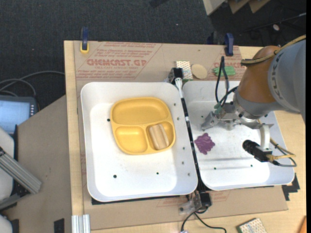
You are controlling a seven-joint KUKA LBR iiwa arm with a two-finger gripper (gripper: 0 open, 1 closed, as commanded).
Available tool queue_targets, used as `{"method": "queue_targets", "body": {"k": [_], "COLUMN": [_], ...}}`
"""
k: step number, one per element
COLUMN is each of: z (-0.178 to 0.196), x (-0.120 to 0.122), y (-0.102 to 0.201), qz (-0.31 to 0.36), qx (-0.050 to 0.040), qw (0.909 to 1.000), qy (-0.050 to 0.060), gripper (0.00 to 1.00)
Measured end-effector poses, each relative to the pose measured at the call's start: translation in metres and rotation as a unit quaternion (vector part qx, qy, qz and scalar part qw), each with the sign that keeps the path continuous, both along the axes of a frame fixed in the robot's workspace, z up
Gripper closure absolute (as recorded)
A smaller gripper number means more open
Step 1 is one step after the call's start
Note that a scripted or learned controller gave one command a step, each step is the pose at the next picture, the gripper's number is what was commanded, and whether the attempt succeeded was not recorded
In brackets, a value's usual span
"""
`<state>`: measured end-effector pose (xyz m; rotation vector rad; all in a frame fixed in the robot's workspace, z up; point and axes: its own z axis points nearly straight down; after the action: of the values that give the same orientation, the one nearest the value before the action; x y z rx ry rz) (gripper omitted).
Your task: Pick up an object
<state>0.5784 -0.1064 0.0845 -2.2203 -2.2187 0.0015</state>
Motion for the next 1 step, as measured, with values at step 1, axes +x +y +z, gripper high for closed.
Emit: {"method": "queue_targets", "body": {"k": [1], "z": [0.0], "x": [0.0], "y": [0.0], "qz": [0.0], "qx": [0.0], "qw": [1.0], "qy": [0.0], "gripper": [0.0]}}
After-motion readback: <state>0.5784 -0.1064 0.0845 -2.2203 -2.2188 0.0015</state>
